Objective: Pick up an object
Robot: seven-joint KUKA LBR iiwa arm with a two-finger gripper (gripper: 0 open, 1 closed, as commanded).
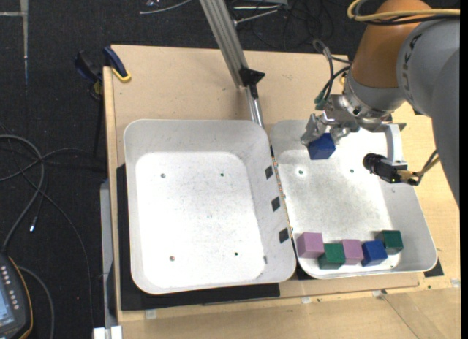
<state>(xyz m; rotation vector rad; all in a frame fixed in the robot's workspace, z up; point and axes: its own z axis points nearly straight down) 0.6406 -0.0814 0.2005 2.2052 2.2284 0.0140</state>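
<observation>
Arm [417, 45] reaches in from right (orange band above wrist), wrist bent downward. Gripper [319, 134] low, fingers apparently closed on blue cube [321, 146].

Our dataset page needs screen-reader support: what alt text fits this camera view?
A grey robot arm's tool lifts a blue cube above the right white bin, whose near edge holds five cubes: two purple, two green, one blue. The left white bin sits beside it.

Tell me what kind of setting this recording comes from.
Probably a robotics lab bench: a grey and orange arm reaches over two white bins holding coloured blocks, with loose cables on dark carpet.
</observation>
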